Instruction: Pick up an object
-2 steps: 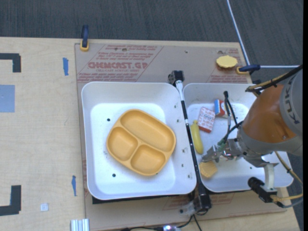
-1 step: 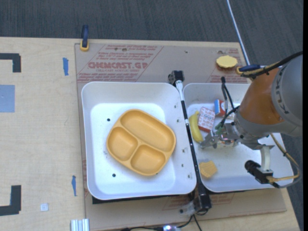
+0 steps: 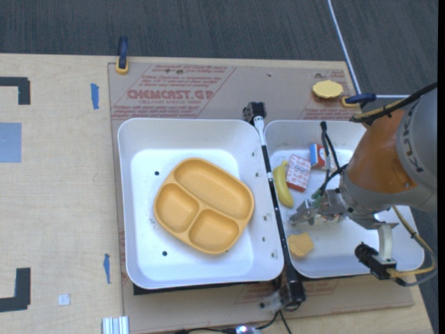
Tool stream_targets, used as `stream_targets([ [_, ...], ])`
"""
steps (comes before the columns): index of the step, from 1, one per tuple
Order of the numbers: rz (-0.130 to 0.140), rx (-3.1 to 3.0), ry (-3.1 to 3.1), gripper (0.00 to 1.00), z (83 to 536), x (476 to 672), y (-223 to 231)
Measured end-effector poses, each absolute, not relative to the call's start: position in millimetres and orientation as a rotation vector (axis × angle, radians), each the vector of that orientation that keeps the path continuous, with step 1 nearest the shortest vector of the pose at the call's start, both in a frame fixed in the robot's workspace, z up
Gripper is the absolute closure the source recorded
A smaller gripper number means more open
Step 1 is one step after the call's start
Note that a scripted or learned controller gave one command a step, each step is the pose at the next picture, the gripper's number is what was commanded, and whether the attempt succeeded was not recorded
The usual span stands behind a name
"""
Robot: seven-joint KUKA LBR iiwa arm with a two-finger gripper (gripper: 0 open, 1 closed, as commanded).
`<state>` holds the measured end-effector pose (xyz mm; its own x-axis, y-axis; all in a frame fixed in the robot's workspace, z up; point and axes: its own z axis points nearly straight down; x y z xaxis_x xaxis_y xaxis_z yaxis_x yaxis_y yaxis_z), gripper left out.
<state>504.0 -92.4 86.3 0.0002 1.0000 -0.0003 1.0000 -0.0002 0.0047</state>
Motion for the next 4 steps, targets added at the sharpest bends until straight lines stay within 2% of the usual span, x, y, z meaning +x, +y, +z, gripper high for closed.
stream_targets([
  [1,0.006,2.218,2.218,0.00,86.3,481.3,-91.9],
  [2,0.006,2.219,2.217,0.00,86.3,481.3,-91.7],
  [3,0.004,2.218,2.219,0.00,86.1,533.9,-96.2],
  [4,0.004,2.219,2.218,0.00,86.3,520.5,-93.8],
])
